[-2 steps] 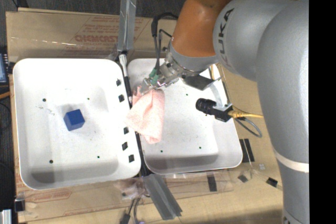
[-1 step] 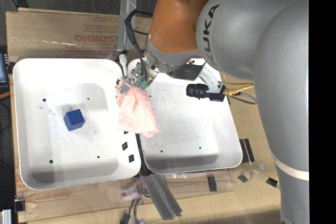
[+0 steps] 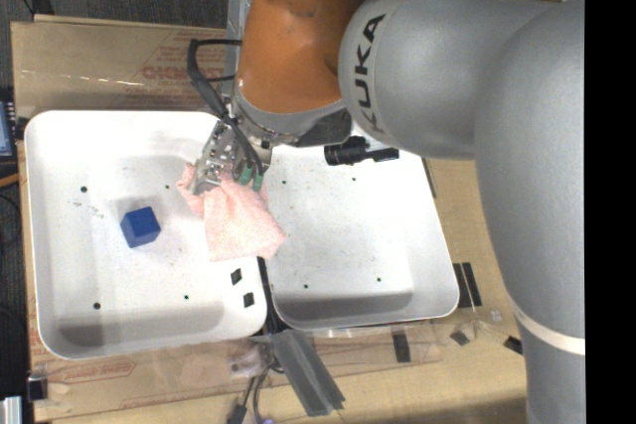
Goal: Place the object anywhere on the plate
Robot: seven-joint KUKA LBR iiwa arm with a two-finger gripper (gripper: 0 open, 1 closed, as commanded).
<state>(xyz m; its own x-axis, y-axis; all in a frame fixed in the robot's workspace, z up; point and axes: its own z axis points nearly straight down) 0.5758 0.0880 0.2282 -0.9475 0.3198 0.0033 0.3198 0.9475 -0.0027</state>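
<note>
Camera view: pink cloth (image 3: 238,218) lying over the right rim of the left bin (image 3: 60,243), spilling toward the right bin (image 3: 397,243), top corner pinched between the closed fingers of the gripper (image 3: 227,169). Hanging just below the orange band (image 3: 288,45). Blue cube (image 3: 141,225) sitting well apart to the left, on open white floor. Wide bare floor showing in the right bin beyond the cloth. Cardboard (image 3: 99,65) bordering the far edge.

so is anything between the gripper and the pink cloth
Nothing visible. The gripper is right at the upper edge of the pink cloth in the left bin. The blue cube lies apart, further left.
</note>
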